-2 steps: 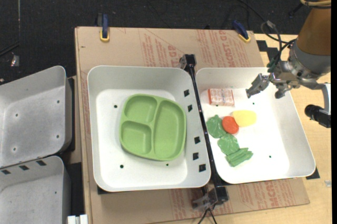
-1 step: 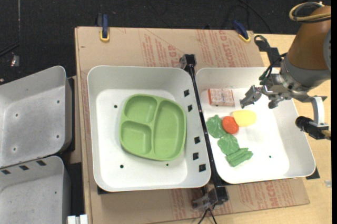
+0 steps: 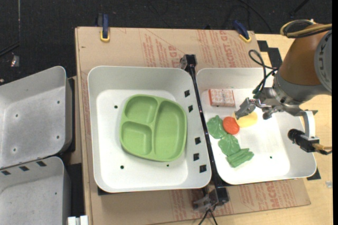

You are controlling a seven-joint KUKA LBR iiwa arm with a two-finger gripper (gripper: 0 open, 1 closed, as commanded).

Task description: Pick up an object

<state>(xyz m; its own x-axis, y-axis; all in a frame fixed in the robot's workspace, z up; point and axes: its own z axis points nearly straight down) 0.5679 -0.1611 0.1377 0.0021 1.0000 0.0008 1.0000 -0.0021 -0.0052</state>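
Yellow object (image 3: 248,120) partly hidden under pincer (image 3: 254,109).

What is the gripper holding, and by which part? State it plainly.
It cannot be told. The gripper sits right at the yellow item in the right bin, beside the orange ball, but no hold on anything is visible.

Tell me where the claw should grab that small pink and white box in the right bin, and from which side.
Grip the small box across its short sides, coming straight down from above. It lies flat on the right bin floor with bare floor around it, apart from the green pieces and orange ball, so its near and far long edges look reachable.
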